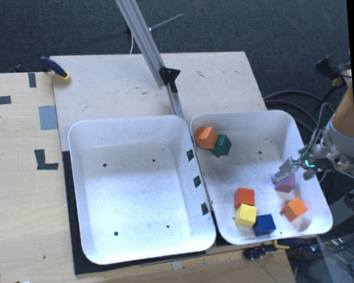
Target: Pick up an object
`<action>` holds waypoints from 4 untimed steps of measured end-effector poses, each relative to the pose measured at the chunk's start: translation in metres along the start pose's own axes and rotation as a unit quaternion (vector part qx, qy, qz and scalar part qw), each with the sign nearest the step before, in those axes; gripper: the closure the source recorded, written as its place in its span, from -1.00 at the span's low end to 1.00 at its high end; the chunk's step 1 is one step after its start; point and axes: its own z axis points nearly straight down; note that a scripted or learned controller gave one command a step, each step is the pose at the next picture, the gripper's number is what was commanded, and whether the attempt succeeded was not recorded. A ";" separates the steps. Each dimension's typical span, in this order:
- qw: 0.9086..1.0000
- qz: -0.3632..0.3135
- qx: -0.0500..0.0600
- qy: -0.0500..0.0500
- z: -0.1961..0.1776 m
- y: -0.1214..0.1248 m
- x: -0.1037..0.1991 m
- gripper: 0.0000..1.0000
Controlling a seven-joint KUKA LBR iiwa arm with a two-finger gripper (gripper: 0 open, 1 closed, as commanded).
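My gripper (287, 173) hangs low over the right side of the right bin (248, 121), reaching in from the right edge. A small purple block (285, 187) lies just under it, touching or nearly touching its tip; I cannot see whether the block is held. An orange block (294, 208) sits a little in front of it. Toward the bin's front middle, a red-orange block (244, 196), a yellow block (245, 215) and a blue block (264, 224) cluster together. At the back left of that bin, an orange block (205, 137) touches a green block (221, 145).
The left bin (82, 176) stands beside the right one, their rims meeting in the middle. A slanted metal rail (144, 39) runs down from the top to the bins' shared edge. Black cables (295, 98) lie right of the bench.
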 end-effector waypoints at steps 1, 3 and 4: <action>1.000 -0.001 -0.002 0.000 -0.002 0.001 0.000 -1.00; 1.000 0.000 -0.003 -0.001 0.096 0.001 0.010 -1.00; 1.000 -0.001 -0.001 0.000 0.089 0.000 0.011 1.00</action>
